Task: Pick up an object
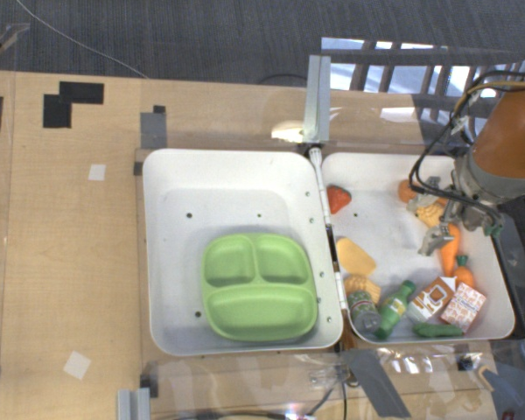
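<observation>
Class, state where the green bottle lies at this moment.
The green bottle lies in the right bin, near its front edge, between a can and a small carton.

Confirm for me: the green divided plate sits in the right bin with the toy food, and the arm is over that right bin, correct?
Not quite. The camera view shows the green divided plate alone in the left bin. The toy food, such as the green bottle and carrot, lies in the right bin, and the arm is indeed over that bin.

A robot lab: a wooden surface (61, 261) with black markers (70, 101), two white bins (171, 182) bolted beside metal brackets (318, 94).
</observation>
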Robot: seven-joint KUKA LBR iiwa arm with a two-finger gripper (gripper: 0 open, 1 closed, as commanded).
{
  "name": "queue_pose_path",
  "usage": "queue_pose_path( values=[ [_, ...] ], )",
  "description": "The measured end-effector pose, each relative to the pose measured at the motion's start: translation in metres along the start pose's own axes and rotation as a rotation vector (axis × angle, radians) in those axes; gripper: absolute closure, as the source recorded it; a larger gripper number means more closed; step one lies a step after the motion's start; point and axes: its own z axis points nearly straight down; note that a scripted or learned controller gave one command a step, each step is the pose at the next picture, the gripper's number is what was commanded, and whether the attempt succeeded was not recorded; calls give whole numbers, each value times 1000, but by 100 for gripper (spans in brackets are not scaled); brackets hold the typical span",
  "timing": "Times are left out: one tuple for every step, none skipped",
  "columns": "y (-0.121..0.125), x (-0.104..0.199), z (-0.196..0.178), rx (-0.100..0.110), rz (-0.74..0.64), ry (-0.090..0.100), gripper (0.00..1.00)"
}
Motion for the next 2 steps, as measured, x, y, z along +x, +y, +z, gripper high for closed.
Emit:
queue_pose_path(
  values=[
    [16, 29, 14, -3, 36, 13, 0],
    [60, 34, 13, -5, 10, 13, 0]
  ],
)
